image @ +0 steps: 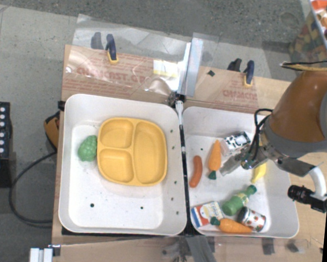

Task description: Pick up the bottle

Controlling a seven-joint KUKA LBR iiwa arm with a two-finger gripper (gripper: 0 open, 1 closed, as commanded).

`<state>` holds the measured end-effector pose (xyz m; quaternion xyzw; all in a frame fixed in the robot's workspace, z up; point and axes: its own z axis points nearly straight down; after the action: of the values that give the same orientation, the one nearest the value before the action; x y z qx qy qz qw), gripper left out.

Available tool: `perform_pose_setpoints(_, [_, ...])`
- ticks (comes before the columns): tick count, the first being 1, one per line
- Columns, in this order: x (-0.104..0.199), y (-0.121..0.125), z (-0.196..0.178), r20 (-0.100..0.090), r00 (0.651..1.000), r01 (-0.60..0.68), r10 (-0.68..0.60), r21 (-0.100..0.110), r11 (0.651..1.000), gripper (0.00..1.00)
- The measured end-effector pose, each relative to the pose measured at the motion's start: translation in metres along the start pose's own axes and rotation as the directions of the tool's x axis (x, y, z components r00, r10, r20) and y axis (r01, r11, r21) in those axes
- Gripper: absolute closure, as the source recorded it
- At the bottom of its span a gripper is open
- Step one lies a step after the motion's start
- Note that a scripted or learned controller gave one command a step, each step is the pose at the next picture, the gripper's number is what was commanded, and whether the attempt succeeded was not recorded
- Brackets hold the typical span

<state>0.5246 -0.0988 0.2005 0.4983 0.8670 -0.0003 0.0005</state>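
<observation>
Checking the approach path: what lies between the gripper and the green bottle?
In the camera view, bare white bin floor separates the gripper from the green bottle; a yellow item lies just right of that stretch.

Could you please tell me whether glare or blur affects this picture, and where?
In the camera view, clear plastic sheeting behind the bins shows pale glare; the gripper over the right bin looks slightly soft; the green bottle and yellow tray are evenly lit with faint shadows.

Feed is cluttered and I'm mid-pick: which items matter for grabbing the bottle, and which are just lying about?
Job:
green bottle, right bin
gripper, above the bin

Lying about:
two carrots
sausage
can
carton
yellow tray
green vegetable
</observation>
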Motion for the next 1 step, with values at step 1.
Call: perform_pose_setpoints(1, [0.0000,-0.0002,0.0002,-0.001,1.000,0.000,0.000,0.000,1.000,0.00])
